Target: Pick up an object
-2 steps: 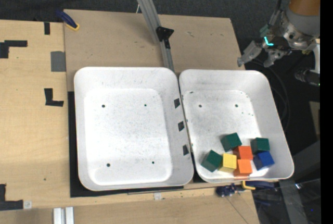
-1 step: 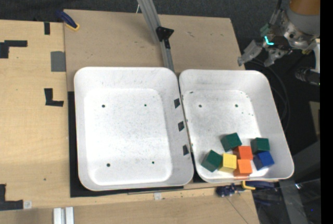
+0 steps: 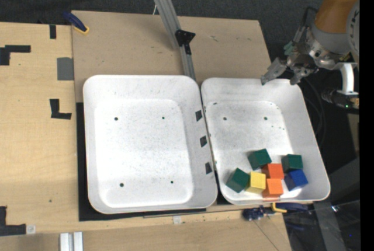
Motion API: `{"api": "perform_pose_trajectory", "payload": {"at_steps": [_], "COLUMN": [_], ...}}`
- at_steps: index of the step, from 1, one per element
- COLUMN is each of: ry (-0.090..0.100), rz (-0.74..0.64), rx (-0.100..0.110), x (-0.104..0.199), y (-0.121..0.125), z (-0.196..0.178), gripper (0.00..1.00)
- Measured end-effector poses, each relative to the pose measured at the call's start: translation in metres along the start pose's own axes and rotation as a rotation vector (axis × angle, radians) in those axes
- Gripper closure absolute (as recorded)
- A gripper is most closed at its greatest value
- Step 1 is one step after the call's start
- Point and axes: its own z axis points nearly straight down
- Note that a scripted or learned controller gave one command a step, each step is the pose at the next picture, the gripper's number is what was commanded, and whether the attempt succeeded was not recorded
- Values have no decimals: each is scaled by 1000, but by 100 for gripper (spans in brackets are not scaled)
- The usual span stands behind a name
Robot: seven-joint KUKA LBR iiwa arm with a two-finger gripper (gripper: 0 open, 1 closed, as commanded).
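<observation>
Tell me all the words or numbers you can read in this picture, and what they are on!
There are none to read. The coloured blocks in the right bin have plain faces, the left bin bears only small dark dots, and the black tape marks on the bench are shapes, not letters.

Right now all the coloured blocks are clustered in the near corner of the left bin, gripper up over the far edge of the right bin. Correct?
One thing is wrong: the coloured blocks are in the right bin, not the left bin. They do sit clustered in its near corner, and the gripper is over that bin's far edge. The camera view shows this.
</observation>
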Motion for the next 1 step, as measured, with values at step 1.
{"api": "perform_pose_trajectory", "payload": {"at_steps": [1], "ry": [1], "rz": [-1], "rx": [1], "x": [4], "y": [-8], "z": [62], "gripper": [0]}}
